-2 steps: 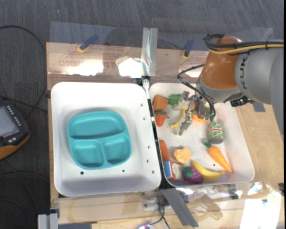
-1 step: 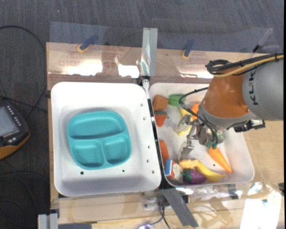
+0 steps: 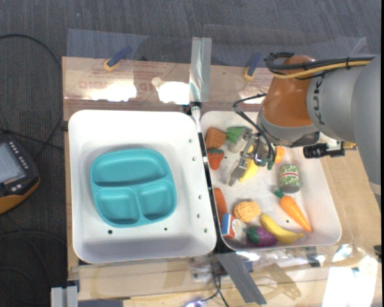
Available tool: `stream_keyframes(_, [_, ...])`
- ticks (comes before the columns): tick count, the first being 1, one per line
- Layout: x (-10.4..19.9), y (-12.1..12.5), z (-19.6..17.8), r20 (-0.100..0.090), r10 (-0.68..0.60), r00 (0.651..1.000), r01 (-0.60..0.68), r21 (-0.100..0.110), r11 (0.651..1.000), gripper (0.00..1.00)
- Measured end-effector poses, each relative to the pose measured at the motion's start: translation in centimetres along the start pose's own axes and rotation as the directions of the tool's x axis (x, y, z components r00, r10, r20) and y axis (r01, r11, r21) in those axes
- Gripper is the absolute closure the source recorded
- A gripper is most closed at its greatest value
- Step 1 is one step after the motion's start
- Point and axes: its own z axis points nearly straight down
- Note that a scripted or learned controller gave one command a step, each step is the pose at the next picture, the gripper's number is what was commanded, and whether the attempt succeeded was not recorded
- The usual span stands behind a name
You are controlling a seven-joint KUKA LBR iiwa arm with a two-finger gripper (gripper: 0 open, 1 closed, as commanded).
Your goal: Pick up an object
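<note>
My gripper [image 3: 242,170] reaches down-left from the grey arm into the right bin [image 3: 326,200], near its upper middle. A small yellow toy [image 3: 248,171] lies right at the gripper's tip, touching or nearly touching it. An orange toy [image 3: 215,137] and a green toy [image 3: 235,134] sit just above and left of the gripper, and a red-orange piece [image 3: 216,158] is to its left. A green-labelled can [image 3: 288,178] stands to the gripper's right.
Lower in the right bin lie a carrot [image 3: 295,213], a banana [image 3: 279,229], a purple eggplant [image 3: 260,236], an orange textured fruit [image 3: 246,210] and a red piece [image 3: 220,201]. The left bin [image 3: 83,133] holds a teal divided tray [image 3: 133,185]. A divider wall [image 3: 203,165] separates the bins.
</note>
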Motion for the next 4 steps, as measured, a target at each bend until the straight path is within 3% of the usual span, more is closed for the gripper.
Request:
stream_keyframes(1, [4.1, -1.5, -0.1, 0.002, 0.164, 0.987, -0.164, -0.003, 0.987, 0.00])
stream_keyframes(2, [0.3, -0.8, 0.0, -0.002, 0.254, 0.967, -0.254, 0.000, 0.967, 0.00])
stream_keyframes(3, [0.2, -0.7, -1.1, 0.005, 0.252, 0.968, -0.252, 0.000, 0.968, 1.00])
stream_keyframes(4, [7.5, -3.2, -0.4, 0.007, 0.317, 0.948, -0.317, -0.003, 0.949, 1.00])
